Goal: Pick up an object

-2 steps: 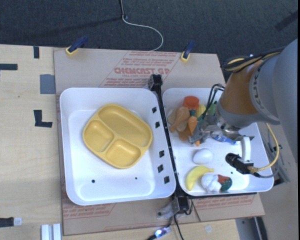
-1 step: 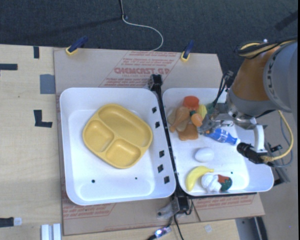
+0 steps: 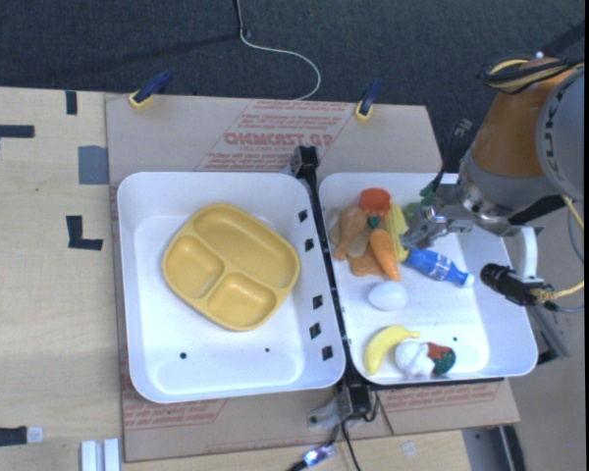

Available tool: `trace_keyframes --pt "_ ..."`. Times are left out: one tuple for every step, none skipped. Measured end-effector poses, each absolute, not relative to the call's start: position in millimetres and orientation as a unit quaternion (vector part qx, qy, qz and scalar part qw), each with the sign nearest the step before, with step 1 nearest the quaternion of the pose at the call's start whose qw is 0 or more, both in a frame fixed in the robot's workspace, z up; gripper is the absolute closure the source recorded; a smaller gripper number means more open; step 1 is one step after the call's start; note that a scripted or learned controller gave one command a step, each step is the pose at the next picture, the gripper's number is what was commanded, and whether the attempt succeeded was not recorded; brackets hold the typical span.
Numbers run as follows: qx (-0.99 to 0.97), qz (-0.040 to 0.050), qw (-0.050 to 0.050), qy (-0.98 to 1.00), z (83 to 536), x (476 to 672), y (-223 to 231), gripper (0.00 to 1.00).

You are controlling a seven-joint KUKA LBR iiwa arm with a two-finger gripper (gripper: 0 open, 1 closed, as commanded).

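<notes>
1. Left bin, white, shallow, centre-left of the frame: holds one yellow divided tray with three compartments, lying at an angle
2. Right bin, white, shallow, centre-right of the frame, touching the left bin along a black divider: holds a cluster of toy items
3. Carrot, one, orange, tapered, upper middle of the right bin, beside a tan bread-like piece
4. Orange-red round item, one, at the top of the cluster
5. Blue bottle, one, lying on its side right of the carrot
6. White egg, one, below the carrot
7. Banana, one, yellow, curved, lower part of the right bin
8. White, red and green item, one, just right of the banana
9. Gripper, one, right of the cluster, low above the bottle; finger state cannot be told
</notes>
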State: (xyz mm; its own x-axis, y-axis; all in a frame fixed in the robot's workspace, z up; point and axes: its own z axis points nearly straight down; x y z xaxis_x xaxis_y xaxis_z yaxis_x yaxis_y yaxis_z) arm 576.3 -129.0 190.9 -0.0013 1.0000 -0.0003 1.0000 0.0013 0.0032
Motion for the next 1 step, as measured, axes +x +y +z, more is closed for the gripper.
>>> trace_keyframes --pt "0.706 0.0009 0.001 0.708 226.4 577.3 -128.3 1.0"
